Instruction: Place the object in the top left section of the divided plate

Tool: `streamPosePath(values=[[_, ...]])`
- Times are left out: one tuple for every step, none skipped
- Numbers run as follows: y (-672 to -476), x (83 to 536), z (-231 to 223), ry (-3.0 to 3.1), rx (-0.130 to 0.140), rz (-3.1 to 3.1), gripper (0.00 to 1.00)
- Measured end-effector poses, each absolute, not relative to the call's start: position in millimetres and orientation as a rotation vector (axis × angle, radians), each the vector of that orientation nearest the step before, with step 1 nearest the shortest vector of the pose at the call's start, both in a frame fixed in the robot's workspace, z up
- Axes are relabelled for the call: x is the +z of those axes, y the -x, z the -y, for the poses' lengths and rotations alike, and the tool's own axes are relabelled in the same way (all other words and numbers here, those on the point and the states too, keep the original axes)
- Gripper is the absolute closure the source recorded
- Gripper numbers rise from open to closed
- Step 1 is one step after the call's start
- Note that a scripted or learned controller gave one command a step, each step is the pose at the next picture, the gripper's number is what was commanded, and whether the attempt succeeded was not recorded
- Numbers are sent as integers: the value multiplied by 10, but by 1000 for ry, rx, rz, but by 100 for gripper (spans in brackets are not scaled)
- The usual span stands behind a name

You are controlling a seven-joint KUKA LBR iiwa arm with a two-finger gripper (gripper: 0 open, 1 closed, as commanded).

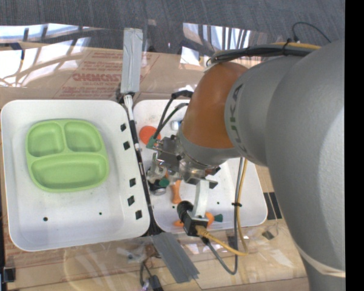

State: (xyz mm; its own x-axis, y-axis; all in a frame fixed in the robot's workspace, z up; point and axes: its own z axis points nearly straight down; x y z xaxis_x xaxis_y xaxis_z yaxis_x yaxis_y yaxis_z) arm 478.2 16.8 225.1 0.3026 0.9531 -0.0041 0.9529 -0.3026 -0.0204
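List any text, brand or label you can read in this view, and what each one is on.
"KUKA", only partly visible, runs in grey letters down the orange band of the arm.
Red print on the brown cardboard sheet behind the bins is too blurred to read.

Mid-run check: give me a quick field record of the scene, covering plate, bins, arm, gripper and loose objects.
plate: green divided plate, in left bin, nothing in its sections
top left section: nothing placed yet
arm: grey arm with orange band, over right bin
gripper: low in right bin, finger state unclear
loose objects: small orange pieces in right bin, partly hidden by the arm
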Motion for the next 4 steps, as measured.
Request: streamPosePath(values=[[-4789,2341,-175,2515,28,1856,100],[-4794,2430,-182,2505,32,1867,100],[-4797,2518,-189,2495,36,1878,100],[-4799,2605,-197,2484,42,1888,100]])
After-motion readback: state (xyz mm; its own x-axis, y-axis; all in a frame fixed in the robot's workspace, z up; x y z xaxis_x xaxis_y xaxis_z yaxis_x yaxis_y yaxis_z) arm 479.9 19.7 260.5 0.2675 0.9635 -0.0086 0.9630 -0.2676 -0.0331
